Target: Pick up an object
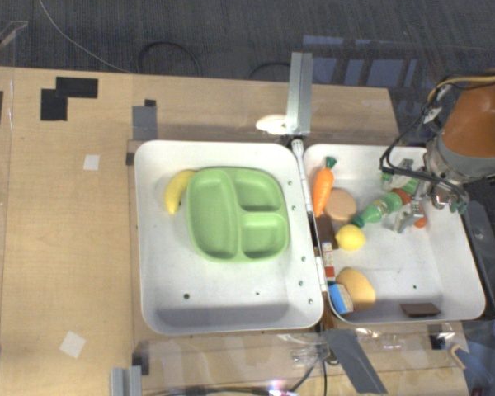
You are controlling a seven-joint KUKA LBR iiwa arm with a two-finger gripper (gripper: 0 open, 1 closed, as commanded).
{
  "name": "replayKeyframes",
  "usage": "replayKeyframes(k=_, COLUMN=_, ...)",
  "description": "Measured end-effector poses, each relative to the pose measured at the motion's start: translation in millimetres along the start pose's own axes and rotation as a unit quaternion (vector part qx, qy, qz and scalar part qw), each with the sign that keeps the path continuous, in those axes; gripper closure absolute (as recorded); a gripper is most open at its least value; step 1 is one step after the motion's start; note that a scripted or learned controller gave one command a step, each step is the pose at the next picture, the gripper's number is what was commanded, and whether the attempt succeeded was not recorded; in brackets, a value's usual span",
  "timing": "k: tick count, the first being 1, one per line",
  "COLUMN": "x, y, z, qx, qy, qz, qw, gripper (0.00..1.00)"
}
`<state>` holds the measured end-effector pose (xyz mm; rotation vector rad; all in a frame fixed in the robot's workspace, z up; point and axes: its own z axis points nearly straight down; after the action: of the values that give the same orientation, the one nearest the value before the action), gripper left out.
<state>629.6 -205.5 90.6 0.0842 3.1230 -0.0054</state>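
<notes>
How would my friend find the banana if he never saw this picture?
Look at the left white bin, the one with the big green divided tray in it. The banana lies along the tray's left edge, partly tucked under it. It is the yellow curved thing in that bin.

A plain green tray (235, 213) and yellow banana (177, 190) lie in one white bin (231, 308); toward 3 o'clock, an orange carrot (322, 188) and yellow lemon (351, 238).
</notes>
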Motion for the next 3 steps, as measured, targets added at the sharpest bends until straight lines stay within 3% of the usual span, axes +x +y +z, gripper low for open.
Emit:
replayKeyframes(k=1, x=-9.6, y=13.6, z=1.3, qx=-0.001, qy=0.002, qz=-0.02, qw=0.9998, gripper=0.0)
replayKeyframes(k=2, x=-13.7, y=14.9, z=-13.3, qx=0.001, qy=-0.004, qz=-0.023, qw=0.9997, gripper=1.0)
replayKeyframes(k=3, x=17.5, y=-2.5, z=-202.6, qx=0.001, qy=-0.002, qz=0.157, qw=0.9877, gripper=1.0)
